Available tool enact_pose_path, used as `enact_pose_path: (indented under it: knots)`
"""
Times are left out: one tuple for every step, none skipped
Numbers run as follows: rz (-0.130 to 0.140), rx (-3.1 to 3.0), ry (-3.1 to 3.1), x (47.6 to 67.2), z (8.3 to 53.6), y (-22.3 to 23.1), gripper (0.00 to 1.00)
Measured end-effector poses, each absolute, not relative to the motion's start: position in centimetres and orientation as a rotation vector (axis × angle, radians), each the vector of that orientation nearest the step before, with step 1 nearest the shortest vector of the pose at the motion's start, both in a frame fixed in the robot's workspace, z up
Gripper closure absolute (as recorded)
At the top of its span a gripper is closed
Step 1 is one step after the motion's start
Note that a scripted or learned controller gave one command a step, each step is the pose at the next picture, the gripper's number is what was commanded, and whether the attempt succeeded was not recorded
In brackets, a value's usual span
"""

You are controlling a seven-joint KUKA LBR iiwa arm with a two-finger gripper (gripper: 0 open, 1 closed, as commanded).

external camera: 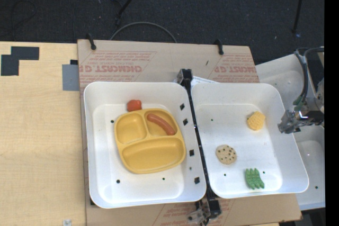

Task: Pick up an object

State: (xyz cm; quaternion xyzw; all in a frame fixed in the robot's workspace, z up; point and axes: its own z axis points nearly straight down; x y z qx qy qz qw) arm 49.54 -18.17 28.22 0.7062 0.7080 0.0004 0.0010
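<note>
My gripper (288,123) sits at the right rim of the right shallow white plastic bin (288,166), barely inside it; can't tell how the jaws stand, too small and blurred. Nothing visible in them.

Nearest to me: yellow toy corn cob, knobbly plastic (256,121), just off my tip toward the bin middle, apart from me, lying on the bin floor.

Next out, lower and further in: green ridged plastic vegetable piece (254,178), near the bin's front wall, well apart from my tip.

Beyond the corn: round tan toy cookie with dark chips (226,154), flat on the floor, between the corn and the black divider strip (192,129) that joins the two bins.

Past the divider, left shallow white plastic bin (98,114). In it a yellow plastic compartment tray (150,157), three sections. Red-orange toy sausage (161,123) lies in the tray's upper right section, tilted. Small red round toy piece (134,105) sits just off the tray's top edge, on the bin floor, touching or nearly touching the rim, can't tell which.

Furthest from me: brown cardboard sheet with red print (132,63) under both bins, and pale wooden bench top (37,140) far left.
</note>
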Motion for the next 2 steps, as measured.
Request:
enact_pose_path:
  knots:
    - [-0.002, 2.220, 2.229, 51.0, 27.0, -13.9, 1.00]
    - [-0.003, 2.220, 2.230, 52.1, 25.2, -8.8, 1.00]
